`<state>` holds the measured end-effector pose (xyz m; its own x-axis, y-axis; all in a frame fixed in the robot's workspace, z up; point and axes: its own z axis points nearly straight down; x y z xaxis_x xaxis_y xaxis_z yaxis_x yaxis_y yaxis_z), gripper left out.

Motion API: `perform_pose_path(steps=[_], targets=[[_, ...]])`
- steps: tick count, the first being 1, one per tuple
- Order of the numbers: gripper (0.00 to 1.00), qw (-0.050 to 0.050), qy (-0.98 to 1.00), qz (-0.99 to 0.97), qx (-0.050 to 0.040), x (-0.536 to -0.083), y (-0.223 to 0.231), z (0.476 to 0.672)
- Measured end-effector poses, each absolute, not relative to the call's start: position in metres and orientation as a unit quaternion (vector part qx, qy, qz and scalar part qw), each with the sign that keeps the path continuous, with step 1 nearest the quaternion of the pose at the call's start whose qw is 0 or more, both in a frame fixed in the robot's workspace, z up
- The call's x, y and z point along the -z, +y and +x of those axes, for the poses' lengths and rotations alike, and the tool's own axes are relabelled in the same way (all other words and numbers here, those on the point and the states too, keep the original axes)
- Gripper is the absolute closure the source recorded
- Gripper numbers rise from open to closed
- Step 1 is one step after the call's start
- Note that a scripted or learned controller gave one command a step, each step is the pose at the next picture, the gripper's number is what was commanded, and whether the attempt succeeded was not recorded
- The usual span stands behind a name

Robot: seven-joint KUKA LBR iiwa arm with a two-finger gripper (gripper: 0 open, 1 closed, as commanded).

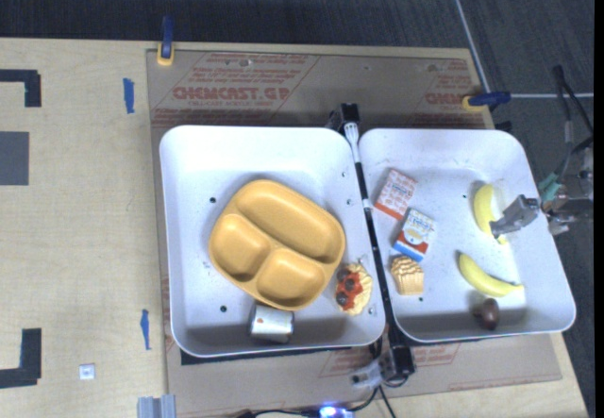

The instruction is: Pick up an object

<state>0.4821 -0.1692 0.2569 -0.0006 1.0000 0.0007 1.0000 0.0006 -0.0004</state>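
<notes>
Looking at the right bin (543, 312), you see the gripper (514, 216) touching its upper banana (483, 207), lower banana (487, 276) nearby, finger state unclear.

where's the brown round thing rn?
The brown round object sits in the right bin, near its front edge, just below the lower banana and right of the waffle-like piece.

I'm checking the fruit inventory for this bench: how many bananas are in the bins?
2, both in the right bin. One banana lies near its right side, just left of the gripper; the other banana lies below it, above a small dark round object. None looks hidden.
</notes>
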Motion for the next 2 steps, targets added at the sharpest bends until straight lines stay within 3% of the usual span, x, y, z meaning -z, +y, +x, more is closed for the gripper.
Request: perform_pose_path(steps=[1, 2], targets=[[0.00, -0.001, -0.707, -0.707, 0.0009, -0.086, -0.163, 0.480], [1.00, -0.004, -0.707, -0.707, 0.0017, -0.097, -0.164, 0.482]])
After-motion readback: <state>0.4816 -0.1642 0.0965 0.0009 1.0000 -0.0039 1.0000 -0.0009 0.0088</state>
